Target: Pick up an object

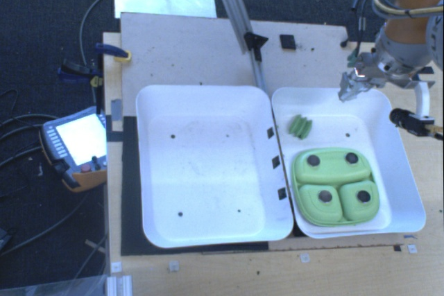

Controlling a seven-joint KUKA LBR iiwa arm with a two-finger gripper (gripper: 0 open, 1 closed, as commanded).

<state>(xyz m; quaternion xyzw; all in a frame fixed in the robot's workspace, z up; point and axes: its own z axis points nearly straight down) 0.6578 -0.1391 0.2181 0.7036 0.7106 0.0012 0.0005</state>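
In the right bin lie two green objects. A small ribbed green piece sits near the bin's back left. A large light green moulded block with three dark-centred bumps fills the bin's front half. My gripper hangs over the right bin's back edge, up and to the right of the small piece and apart from both objects. Nothing shows between its fingers.
The left bin stands beside the right one, joined by black clips along the shared wall. A slanted metal pole crosses the back of the bench. A teach pendant lies off the bench at left.
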